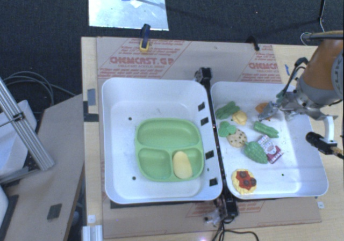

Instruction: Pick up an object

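The right bin (301, 181) holds several toy foods: a green pod (227, 109), a small yellow piece (239, 118), an orange piece (261, 108), a green bean (266, 129), a cookie (236, 138), a leafy green lump (256, 152), a red-and-white packet (271, 148) and a small pizza (244, 180). My gripper (273, 108) reaches in from the right, low over the bin's far side. Its tip is right beside the orange piece and just above the green bean. I see nothing lifted.
The left bin (121, 106) holds a green divided tray (161, 138) with a yellow lump (183, 164) in its near right compartment. A black divider (208, 122) separates the bins. A black cable fitting (320, 142) hangs off the arm by the right bin's edge.
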`<state>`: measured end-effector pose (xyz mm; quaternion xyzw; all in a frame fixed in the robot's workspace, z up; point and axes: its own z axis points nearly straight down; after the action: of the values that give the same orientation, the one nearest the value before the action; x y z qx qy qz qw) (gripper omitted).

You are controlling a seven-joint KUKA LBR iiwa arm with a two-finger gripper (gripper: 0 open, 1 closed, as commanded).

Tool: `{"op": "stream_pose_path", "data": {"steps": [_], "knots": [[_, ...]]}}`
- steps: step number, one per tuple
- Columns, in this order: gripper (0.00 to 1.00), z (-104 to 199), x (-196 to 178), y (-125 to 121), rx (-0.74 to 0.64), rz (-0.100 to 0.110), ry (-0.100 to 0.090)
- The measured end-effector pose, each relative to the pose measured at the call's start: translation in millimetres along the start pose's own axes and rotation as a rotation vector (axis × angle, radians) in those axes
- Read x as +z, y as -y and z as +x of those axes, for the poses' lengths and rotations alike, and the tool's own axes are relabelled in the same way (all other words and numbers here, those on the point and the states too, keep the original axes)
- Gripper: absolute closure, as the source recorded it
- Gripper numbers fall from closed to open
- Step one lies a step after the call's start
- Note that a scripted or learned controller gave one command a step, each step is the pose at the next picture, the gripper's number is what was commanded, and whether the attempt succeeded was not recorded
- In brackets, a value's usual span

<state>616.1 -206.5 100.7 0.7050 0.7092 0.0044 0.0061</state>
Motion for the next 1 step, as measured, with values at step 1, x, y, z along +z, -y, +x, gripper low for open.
{"op": "stream_pose_path", "data": {"steps": [1], "knots": [[0.00,0.4,16.2,-35.3,0.000,0.010,-0.001]]}}
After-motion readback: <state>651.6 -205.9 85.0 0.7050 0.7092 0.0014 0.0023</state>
